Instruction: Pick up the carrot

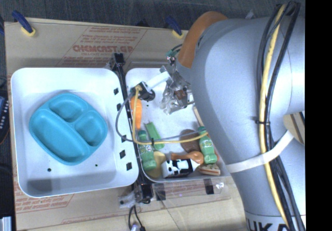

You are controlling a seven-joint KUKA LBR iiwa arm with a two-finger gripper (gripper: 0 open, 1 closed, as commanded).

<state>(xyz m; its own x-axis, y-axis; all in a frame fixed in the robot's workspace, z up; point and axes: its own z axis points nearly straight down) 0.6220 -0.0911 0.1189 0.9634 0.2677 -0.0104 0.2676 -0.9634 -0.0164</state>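
Carrot (137,112) lies along the left wall of the right bin (150,75), orange, pointing near-to-far. Pincer (175,96) hangs over the bin's far middle, right of the carrot, apart from it; its grip state cannot be told. Blue tray (67,127) sits in the left bin (31,82).
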